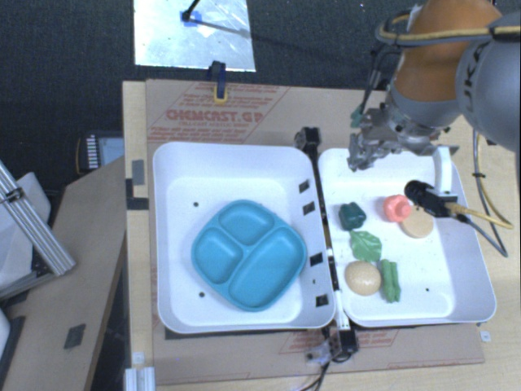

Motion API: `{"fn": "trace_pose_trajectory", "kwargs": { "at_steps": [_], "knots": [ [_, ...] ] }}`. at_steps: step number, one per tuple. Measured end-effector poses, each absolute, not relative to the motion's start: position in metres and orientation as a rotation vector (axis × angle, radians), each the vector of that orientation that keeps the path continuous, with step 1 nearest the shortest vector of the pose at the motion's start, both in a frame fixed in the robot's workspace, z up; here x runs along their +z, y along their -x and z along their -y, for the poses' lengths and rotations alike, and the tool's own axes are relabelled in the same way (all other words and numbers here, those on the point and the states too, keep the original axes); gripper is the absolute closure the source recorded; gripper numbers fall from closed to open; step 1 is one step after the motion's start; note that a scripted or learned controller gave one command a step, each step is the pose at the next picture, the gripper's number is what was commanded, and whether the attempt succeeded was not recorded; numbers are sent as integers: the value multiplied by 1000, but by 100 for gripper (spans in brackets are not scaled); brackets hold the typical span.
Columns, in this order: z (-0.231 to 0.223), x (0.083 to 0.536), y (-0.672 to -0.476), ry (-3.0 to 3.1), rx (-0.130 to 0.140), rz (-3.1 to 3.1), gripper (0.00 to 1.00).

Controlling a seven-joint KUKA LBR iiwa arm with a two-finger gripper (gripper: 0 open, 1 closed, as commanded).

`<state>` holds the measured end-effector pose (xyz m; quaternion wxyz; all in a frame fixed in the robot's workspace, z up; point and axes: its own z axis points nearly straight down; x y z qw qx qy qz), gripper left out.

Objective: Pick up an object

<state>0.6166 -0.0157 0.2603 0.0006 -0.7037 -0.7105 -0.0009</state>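
From above, the gripper (364,155) hangs over the right bin (468,296) at its far left corner; whether it is spread or closed cannot be told. Beneath lie a dark green piece (352,215), pink object (396,208) and tan ball (363,277). The left bin (175,169) holds a blue divided plate (248,253).

Divided plate (248,253) in left bin (175,218); toy foods (370,255) in right bin (468,292)
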Motion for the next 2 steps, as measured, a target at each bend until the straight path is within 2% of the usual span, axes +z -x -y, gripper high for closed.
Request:
{"fn": "trace_pose_trajectory", "kwargs": {
  "at_steps": [1,2],
  "knots": [
    [-36,261,-589,2212,-1,2230,100],
    [-85,241,-566,2212,0,2229,100]
  ]
}}
